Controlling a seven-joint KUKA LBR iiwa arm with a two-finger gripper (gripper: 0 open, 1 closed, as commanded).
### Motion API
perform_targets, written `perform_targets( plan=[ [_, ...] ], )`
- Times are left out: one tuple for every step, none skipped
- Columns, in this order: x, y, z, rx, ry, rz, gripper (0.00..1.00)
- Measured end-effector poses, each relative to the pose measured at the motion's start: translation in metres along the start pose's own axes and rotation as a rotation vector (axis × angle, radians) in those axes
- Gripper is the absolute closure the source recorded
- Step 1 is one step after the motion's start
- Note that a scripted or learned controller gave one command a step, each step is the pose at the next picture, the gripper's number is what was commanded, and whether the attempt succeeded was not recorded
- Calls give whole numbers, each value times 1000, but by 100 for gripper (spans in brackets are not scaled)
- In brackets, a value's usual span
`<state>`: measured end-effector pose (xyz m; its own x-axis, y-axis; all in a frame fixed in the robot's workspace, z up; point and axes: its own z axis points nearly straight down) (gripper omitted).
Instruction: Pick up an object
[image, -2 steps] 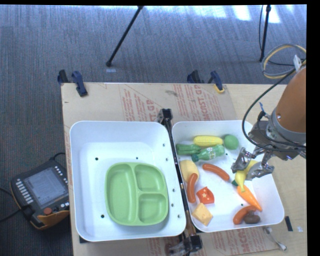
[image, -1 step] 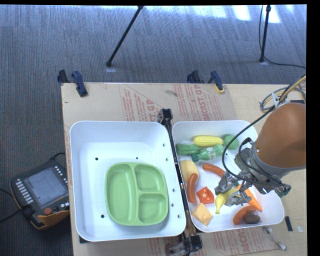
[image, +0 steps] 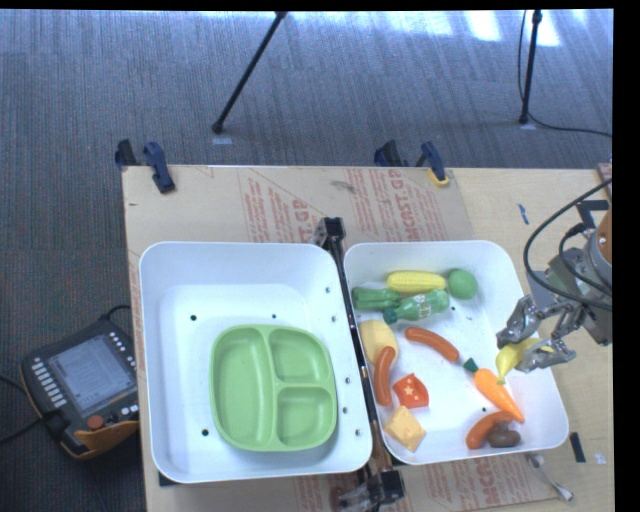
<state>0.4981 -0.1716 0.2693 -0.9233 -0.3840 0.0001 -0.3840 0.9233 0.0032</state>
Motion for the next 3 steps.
perform_targets(
  plan=[
    [-1,29,185,-2,4,78,100],
    [-1,29,185,-2,4,78,0],
    [-46,-16,185,-1,3,372,0]
  ],
)
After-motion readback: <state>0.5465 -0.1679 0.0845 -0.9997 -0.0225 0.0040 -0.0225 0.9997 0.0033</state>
